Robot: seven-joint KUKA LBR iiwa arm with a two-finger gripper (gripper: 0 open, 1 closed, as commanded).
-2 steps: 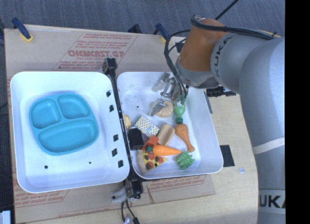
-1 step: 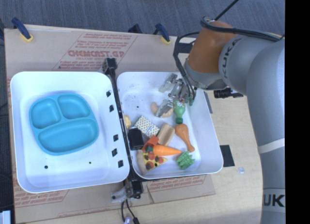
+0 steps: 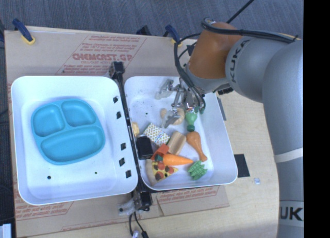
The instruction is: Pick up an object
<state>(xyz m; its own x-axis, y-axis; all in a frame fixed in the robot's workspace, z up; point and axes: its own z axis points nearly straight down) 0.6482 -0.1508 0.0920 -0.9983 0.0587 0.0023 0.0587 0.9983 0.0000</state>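
Fingers (image 3: 175,109) amid toy food, carrot (image 3: 178,158), drumstick (image 3: 196,144), right bin (image 3: 219,129)

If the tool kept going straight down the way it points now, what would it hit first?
Most likely the small tan piece lying just under the tool in the right bin, or bare bin floor beside it. The green bottle-shaped toy sits slightly to its right. From this slanted view depth is uncertain.

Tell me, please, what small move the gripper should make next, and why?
Probably a short, straight descent. The gripper hangs in the right bin, just above the toys' upper edge, with a small beige piece right beside its fingertips and a green bottle to the other side. I see nothing between its fingers, so lowering onto the beige piece seems sensible.
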